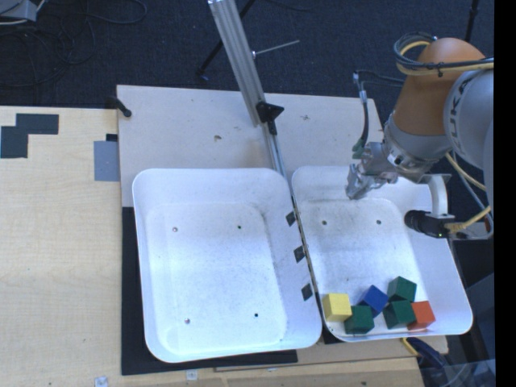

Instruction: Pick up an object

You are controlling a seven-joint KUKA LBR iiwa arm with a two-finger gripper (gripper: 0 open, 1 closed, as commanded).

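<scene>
Pincer (360, 185) over the far end of the right bin (451, 276), blocks well in front of it.

We see the pincer at the end of the arm (439, 95), hanging above the bin's back edge; we cannot tell how it is set. Well nearer the camera lie the blocks, clustered: yellow (337, 305), blue (375, 297), two green (401, 288) (359, 319), another green (397, 313) and red (421, 314). Left of the pincer sits the left bin (161, 192).
</scene>
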